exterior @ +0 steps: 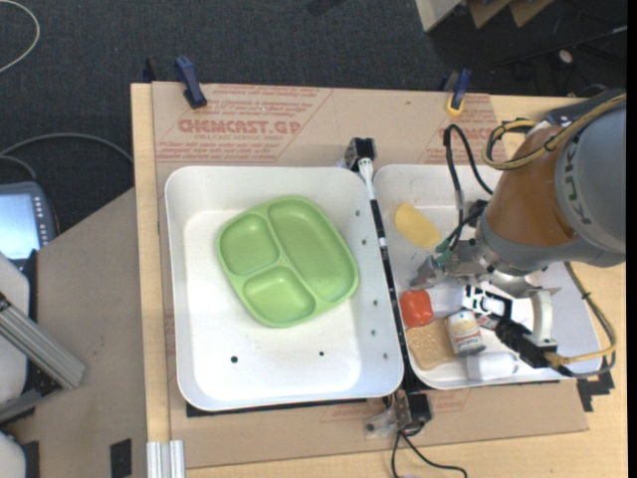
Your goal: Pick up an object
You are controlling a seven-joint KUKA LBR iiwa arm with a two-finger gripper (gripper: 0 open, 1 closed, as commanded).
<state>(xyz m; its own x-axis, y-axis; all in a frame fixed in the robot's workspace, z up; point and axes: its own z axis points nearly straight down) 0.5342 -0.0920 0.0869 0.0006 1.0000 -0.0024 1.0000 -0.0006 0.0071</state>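
Spanning the view, the brown worktop [249, 127] bears two white bins. The grey and orange arm [557, 197] hangs over the right bin [587, 312], on the far right of the green plate [287, 262], which lies alone in the left bin [184, 297]. All the loose things lie to the right of that plate, across the wall between the bins: a yellow piece [416, 225] level with its upper edge, a tan block [426, 345] and a red piece [416, 308] by its lower edge, and a small labelled jar [464, 333] further right. The gripper [445, 265] sits low between the yellow and red pieces; whether it is apart or together cannot be told.
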